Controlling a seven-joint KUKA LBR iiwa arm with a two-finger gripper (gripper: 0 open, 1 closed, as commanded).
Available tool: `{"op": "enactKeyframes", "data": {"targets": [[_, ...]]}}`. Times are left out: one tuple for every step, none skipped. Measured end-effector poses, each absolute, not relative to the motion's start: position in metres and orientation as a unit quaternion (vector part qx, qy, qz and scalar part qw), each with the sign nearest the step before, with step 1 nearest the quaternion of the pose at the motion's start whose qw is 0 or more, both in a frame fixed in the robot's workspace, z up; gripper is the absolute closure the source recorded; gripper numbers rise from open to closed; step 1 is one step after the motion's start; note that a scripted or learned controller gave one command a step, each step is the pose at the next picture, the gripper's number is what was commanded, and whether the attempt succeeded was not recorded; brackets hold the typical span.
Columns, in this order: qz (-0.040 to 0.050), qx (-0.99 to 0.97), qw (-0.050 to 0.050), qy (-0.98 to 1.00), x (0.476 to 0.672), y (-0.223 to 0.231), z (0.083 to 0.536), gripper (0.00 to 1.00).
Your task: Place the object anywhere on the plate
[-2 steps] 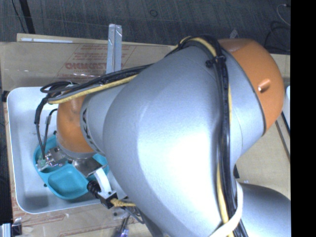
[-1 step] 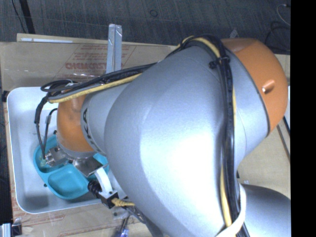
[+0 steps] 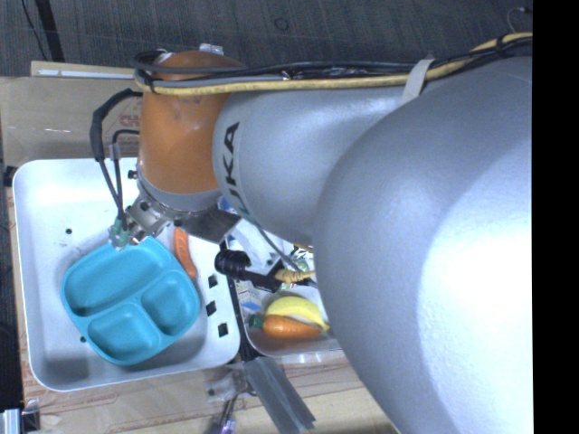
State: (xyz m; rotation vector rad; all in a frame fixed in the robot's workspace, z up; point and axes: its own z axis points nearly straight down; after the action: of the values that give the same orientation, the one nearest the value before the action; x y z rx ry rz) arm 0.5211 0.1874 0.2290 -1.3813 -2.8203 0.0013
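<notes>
A blue plate point(image 3: 131, 306) with three compartments lies in the left white bin point(image 3: 45, 242), towards its front right. The gripper point(image 3: 122, 234) hangs from the orange wrist band point(image 3: 181, 125) and reaches down to the plate's far left rim. A small greenish bit shows at its tip, too small to identify. An orange carrot-like object point(image 3: 185, 253) lies in the left bin just beside the plate's right rim, partly under the wrist.
The grey arm point(image 3: 407, 224) covers most of the right bin point(image 3: 271, 346). In the visible corner of that bin lie a yellow fruit point(image 3: 294, 309) and an orange carrot-like piece point(image 3: 291, 327). Black cables point(image 3: 104, 161) hang beside the wrist.
</notes>
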Motion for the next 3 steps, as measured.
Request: {"op": "enactKeyframes", "data": {"targets": [[0.0014, -0.554, 0.001, -0.833, 0.495, 0.200, 0.091, 1.00], [0.0011, -0.531, 0.001, -0.847, 0.601, 0.171, 0.123, 1.00], [-0.0016, -0.714, 0.000, -0.700, 0.595, 0.208, 0.093, 1.00]]}}
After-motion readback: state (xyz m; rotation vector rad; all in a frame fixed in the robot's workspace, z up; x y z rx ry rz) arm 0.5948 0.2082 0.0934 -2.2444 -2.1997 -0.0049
